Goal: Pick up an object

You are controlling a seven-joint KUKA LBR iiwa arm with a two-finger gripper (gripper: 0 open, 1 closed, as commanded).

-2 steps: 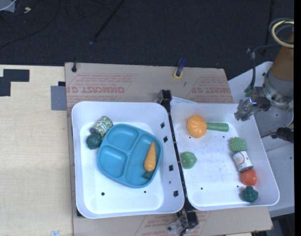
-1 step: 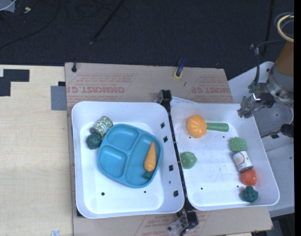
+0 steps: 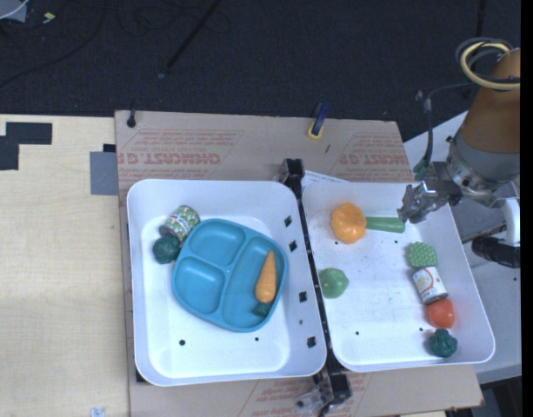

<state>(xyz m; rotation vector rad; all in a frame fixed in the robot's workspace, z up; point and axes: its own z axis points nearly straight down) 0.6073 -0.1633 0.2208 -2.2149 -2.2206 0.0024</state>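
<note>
Pincer [image 3: 415, 205], aperture indiscernible, at right bin's [image 3: 482, 320] far edge beside green stem [image 3: 384, 225] of orange pepper [image 3: 348, 222]; textured green piece [image 3: 421, 254] and small bottle [image 3: 429, 284] nearby.

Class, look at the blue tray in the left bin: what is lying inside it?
A carrot lies in the right-hand compartment of the blue tray. The other compartments show only bare blue plastic. Whatever is under the carrot or the tray is covered.

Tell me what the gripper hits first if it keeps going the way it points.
Probably the green stem of the orange toy vegetable: the gripper points left toward it in the right bin, though depth is unclear.
</note>
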